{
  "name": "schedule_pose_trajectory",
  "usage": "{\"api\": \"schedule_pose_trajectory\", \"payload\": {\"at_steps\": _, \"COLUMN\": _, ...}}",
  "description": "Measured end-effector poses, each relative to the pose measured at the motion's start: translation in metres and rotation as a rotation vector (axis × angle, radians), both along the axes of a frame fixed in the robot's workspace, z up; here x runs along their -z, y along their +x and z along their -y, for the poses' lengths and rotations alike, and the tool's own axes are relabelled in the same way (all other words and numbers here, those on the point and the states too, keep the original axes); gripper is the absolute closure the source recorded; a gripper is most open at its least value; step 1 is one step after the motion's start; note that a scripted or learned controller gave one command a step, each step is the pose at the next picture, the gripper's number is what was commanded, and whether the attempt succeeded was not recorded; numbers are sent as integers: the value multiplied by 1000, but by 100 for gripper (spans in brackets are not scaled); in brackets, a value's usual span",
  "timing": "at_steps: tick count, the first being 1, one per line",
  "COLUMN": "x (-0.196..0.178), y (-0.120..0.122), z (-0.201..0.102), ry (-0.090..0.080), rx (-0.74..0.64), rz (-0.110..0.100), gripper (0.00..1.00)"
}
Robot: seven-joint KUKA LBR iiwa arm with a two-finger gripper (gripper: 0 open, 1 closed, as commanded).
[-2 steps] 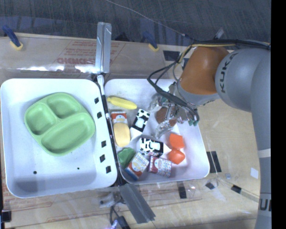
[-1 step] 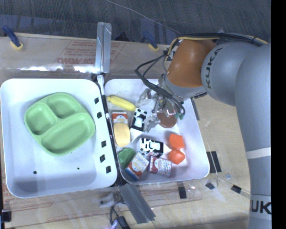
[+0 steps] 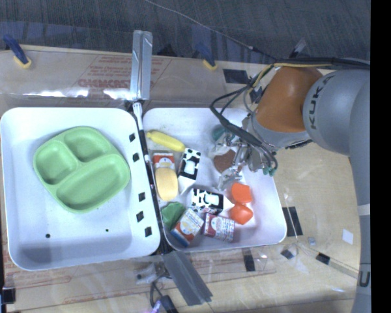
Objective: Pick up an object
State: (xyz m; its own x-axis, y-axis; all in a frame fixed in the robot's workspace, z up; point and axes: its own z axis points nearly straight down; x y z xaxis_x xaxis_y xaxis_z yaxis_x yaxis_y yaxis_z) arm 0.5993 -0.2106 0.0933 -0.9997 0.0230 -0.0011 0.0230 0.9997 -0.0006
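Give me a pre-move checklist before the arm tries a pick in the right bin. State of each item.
1. Pincer is over the shallow white right bin: ok.
2. Pincer open or shut: cannot tell, cables and wrist hide it.
3. Anything between its tips: cannot tell.
4. Targets close by: ok, the two orange plastic blocks lie just below the pincer, and a brown object sits beside it.
5. Clear room around targets: not ok, the black-and-white patterned box and the red-labelled small can crowd the blocks.
6. Left bin stays out of the way: ok, the green divided plastic plate rests there, apart from the arm.
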Motion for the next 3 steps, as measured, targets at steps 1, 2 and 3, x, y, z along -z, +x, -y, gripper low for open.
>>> {"api": "schedule_pose_trajectory", "payload": {"at_steps": 1, "x": -1, "y": 53, "z": -53, "ry": 1, "rx": -78, "rz": 4, "gripper": 0}}
{"api": "schedule_pose_trajectory", "payload": {"at_steps": 2, "x": -13, "y": 54, "z": -53, "ry": -1, "rx": -82, "rz": 7, "gripper": 100}}
{"api": "schedule_pose_trajectory", "payload": {"at_steps": 3, "x": -10, "y": 58, "z": -76, "ry": -24, "rx": 111, "rz": 16, "gripper": 100}}
